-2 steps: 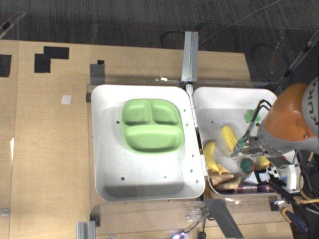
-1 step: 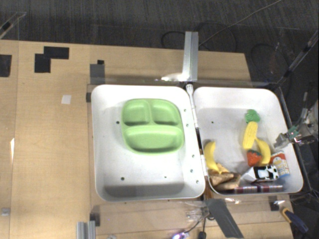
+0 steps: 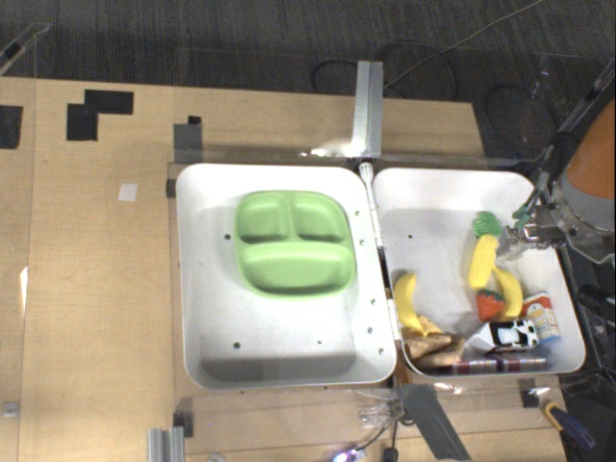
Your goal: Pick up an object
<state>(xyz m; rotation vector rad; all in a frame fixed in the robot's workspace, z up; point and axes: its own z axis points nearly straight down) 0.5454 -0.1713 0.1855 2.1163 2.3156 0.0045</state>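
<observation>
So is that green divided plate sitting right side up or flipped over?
Right side up: the green plate shows its three hollow compartments facing upward in the left bin.

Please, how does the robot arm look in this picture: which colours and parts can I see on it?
At the right edge, the arm shows an orange band above a grey wrist section. Thin dark cables or rods run along it toward the wrist. The gripper at its end is small, of grey metal, with a greenish spot beside it.

Right white bin (image 3: 423,200), lower right of frame: yellow corn cob with green top (image 3: 482,256) near upright; yellow banana (image 3: 406,301) curved at left; red strawberry (image 3: 491,306); small carton (image 3: 515,333) lying flat.
</observation>
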